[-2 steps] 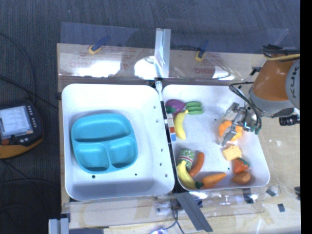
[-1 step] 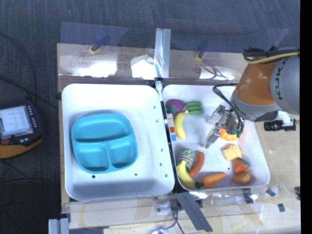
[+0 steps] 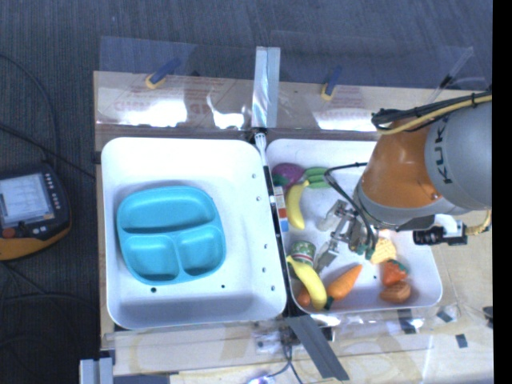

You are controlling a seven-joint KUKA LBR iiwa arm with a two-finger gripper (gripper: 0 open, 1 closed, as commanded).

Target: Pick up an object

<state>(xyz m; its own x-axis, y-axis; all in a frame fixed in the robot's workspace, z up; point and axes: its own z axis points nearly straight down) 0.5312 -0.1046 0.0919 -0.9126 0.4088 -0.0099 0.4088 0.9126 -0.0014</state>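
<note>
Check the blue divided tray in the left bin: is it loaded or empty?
Empty. The blue tray shows three bare compartments; the toy foods, such as the carrot, all lie in the right bin.

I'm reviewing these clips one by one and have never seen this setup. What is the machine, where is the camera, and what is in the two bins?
One camera looks down at a slant on a bench with two white bins. The grey and orange arm reaching in from the right is an industrial robot; its tool hangs low in the right bin among toy food: two bananas, a carrot, a purple piece and others. I cannot tell whether it holds anything. The left bin holds a blue divided tray.
</note>
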